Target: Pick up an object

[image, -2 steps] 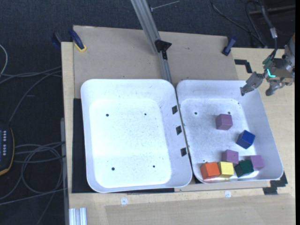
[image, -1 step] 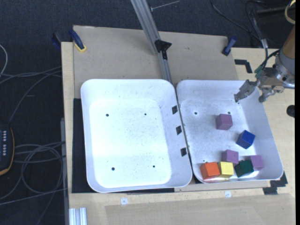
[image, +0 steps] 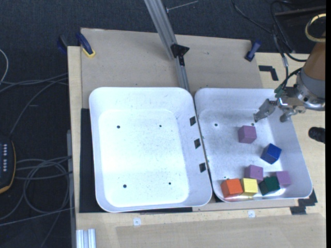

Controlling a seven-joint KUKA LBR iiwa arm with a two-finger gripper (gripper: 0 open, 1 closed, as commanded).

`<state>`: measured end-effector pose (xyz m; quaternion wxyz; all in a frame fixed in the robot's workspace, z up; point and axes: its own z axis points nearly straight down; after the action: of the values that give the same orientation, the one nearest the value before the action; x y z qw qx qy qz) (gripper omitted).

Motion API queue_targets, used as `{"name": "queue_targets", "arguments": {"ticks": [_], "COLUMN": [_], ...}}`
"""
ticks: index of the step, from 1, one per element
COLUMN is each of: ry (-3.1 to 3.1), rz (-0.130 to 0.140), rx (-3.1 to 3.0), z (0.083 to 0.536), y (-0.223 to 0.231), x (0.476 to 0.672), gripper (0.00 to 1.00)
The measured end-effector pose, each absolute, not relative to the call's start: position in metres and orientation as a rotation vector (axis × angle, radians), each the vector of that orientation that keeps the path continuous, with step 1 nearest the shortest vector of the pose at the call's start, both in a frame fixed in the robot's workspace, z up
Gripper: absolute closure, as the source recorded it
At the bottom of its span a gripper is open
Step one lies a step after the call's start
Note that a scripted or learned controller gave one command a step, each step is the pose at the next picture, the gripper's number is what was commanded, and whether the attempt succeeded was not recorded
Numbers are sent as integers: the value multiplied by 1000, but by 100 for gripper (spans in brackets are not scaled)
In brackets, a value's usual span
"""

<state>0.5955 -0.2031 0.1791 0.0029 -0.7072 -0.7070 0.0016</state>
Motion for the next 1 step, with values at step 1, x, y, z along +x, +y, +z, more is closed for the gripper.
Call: {"name": "queue_targets", "arguments": {"ticks": [1], "ry": [-2219], "rz": [4], "rx": [-2217], "z": [137], "y": [-202], "x": [594], "gripper": [0]}}
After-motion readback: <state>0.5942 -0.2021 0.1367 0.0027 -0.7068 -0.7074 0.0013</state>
